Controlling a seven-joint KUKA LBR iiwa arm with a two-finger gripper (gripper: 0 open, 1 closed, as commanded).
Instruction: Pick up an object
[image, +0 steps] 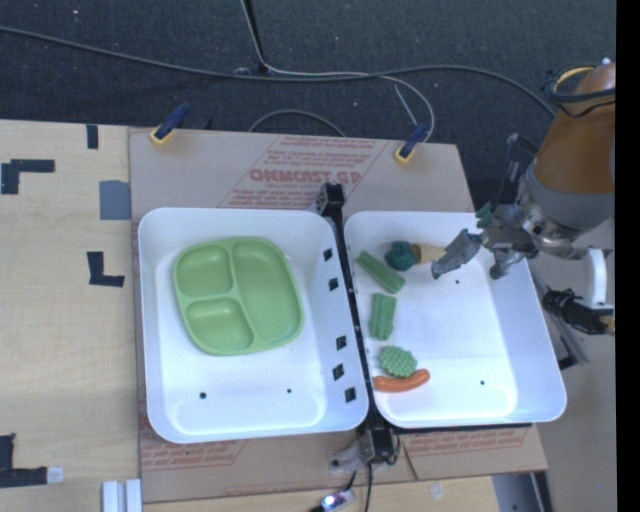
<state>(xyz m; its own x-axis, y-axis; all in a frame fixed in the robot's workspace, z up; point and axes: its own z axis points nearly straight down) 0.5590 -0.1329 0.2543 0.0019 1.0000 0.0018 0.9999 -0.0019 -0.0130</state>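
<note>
The right bin (520, 350) holds several toy foods. A long green piece (380, 271) lies near its upper left, beside a teal round item (401, 255) with a beige end (428, 250). Below them lie a green ridged piece (382, 315), a bumpy green piece (397, 360) and an orange sausage-like piece (401, 381). My gripper (475, 262) hovers over the bin's upper right part, open, with nothing between its fingers. Its left finger (452, 255) points toward the beige end, a little to its right.
The left bin (165, 390) holds a green divided plate (238, 295). A black divider strip (345, 330) runs between the bins. Both bins rest on cardboard (300, 170) clamped at the back. Cables cross the dark floor behind.
</note>
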